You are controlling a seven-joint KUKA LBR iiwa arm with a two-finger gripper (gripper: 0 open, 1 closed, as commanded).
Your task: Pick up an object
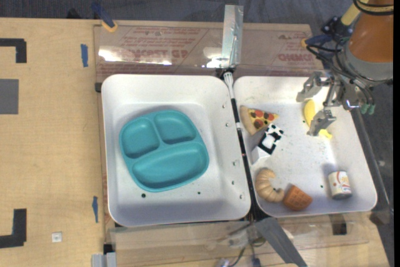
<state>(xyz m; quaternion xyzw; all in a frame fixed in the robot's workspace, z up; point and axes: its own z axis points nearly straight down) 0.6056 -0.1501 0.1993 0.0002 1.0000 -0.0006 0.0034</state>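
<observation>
Gripper [323,103] hangs over the right bin [362,197] with a yellow banana [310,111] beside its fingers, whether gripped I cannot tell.

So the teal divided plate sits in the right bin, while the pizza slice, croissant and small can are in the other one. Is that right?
Not quite. The camera view shows the teal divided plate in the left bin, not the right one. The rest holds: the pizza slice, croissant and small can lie in the other bin, the right bin.
</observation>
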